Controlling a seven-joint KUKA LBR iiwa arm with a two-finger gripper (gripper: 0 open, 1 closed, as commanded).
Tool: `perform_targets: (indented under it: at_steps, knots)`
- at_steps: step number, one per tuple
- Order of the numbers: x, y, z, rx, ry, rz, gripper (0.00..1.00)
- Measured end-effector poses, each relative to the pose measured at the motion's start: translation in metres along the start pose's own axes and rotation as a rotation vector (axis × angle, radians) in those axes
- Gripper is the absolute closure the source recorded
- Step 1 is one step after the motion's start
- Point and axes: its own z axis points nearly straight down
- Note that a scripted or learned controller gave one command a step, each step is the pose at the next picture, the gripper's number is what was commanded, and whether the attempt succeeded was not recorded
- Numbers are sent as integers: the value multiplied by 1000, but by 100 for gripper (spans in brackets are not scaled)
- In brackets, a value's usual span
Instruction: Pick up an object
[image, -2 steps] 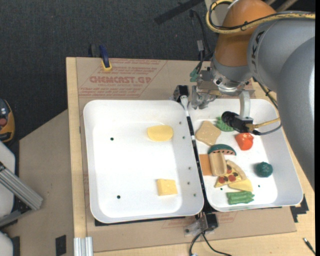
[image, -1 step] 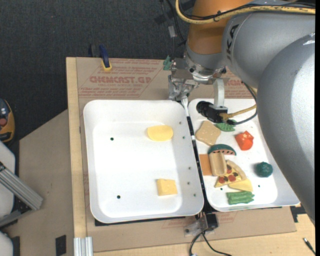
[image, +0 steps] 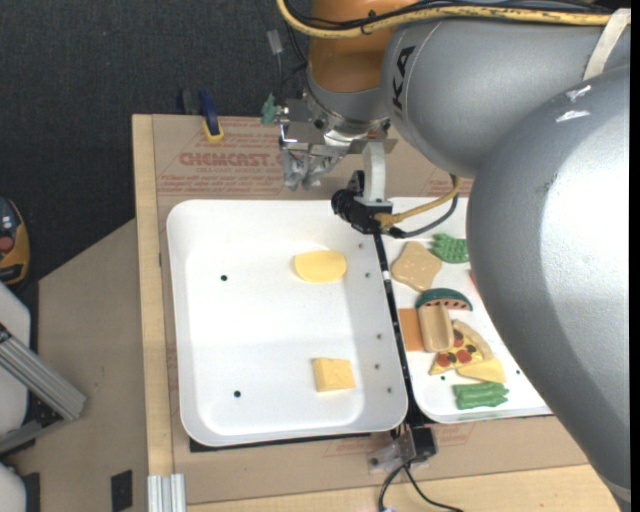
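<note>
My gripper hangs over the cardboard just beyond the far rim of the left bin, with nothing visibly in it. Inside that bin lie a pale yellow oval piece near the middle and a yellow cheese-like square toward the front. The right bin holds a tan toast slice, a green leafy piece, a watermelon slice, a hot-dog bun, a pizza slice and a green bean pod. The arm's grey body hides much of the right bin.
A blue and yellow clamp sits at the bench's far left edge. A flat orange piece lies by the divider between the bins. An aluminium rail stands left of the bench.
</note>
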Motion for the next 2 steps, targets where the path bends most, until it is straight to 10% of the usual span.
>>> perform_targets:
  at_steps: [2]
  knots:
    - [-5,1,-20,-3,-5,5,100]
